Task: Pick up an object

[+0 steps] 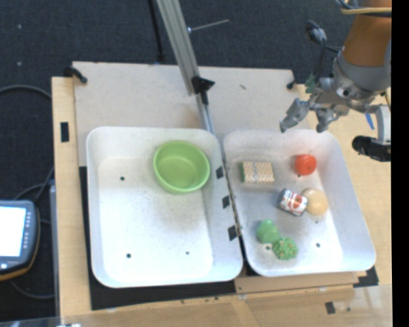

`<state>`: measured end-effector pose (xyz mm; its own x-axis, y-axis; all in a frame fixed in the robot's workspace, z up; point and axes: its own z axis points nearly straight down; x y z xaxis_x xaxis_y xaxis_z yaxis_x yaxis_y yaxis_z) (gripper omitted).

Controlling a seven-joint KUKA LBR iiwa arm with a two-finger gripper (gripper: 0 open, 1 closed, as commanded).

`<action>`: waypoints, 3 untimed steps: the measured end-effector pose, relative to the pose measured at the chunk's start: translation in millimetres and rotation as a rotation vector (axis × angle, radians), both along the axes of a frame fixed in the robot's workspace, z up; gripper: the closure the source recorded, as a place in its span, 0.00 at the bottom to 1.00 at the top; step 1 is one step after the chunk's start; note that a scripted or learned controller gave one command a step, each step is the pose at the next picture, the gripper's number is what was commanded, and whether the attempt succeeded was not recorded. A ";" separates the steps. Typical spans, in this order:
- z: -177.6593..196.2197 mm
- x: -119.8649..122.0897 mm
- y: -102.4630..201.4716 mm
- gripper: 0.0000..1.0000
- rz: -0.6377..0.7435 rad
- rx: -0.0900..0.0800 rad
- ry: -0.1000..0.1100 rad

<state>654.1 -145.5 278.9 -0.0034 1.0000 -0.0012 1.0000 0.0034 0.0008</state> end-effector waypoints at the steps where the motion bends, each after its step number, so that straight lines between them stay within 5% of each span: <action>1: 0.2 -0.1 -0.3 0.00 0.000 -0.001 0.000; 3: -106.7 7.3 -10.4 0.00 -0.004 -0.002 0.005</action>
<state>661.4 -155.9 172.3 0.0005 1.0000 -0.0030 1.0000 -0.0005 -0.0040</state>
